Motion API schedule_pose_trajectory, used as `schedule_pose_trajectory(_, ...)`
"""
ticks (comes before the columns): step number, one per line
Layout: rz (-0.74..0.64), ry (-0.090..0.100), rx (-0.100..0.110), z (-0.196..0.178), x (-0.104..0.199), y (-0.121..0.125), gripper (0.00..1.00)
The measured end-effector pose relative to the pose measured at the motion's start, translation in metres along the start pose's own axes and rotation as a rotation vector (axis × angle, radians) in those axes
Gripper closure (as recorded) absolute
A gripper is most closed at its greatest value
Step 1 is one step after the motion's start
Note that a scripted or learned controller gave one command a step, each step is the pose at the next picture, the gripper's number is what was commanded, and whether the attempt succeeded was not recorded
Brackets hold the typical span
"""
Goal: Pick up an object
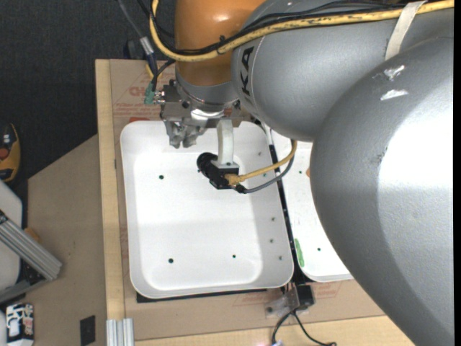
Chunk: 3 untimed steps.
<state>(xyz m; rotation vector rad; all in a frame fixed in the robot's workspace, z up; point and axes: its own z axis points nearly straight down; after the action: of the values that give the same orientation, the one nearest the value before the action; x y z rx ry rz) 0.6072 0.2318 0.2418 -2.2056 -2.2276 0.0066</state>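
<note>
Starting at the gripper: it hangs low over the far end of the left bin, and honestly you can't tell from this angle whether it's spread or pinched. A grey metal block sits on its left, a pale upright piece on its right, and nothing is visibly caught between them. So I wouldn't count anything as picked up.

Just near of it there's a small black lump with a yellow cable running off to the right. It looks wired in, so my guess is it's part of the tool, not your object.

As for the thing to pick, the only loose candidate I can spot is a little green sliver in the seam between the two bins, towards the near end and well apart from the gripper. It's too small to say what it is. The arm covers most of the right bin, so something could be hiding there.

By my read the task is basically at the start. You've got to find a target, then close on it and lift.

Materials-wise, the bins are smooth glossy white plastic, shallow with rounded corners, and there are a few dark dots on the floor of the left one. The bench is matte tan board. The arm is satin grey with a shiny orange band.
</note>
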Motion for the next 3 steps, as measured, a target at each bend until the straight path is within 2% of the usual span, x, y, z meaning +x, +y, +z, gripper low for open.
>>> schedule_pose_trajectory(1,0.016,-0.004,-0.001,0.011,-0.07,-0.034,1.0)
schedule_pose_trajectory(2,0.025,-0.009,-0.019,-0.08,-0.284,0.015,1.0)
schedule_pose_trajectory(3,0.022,-0.005,-0.006,-0.083,-0.397,-0.05,1.0)
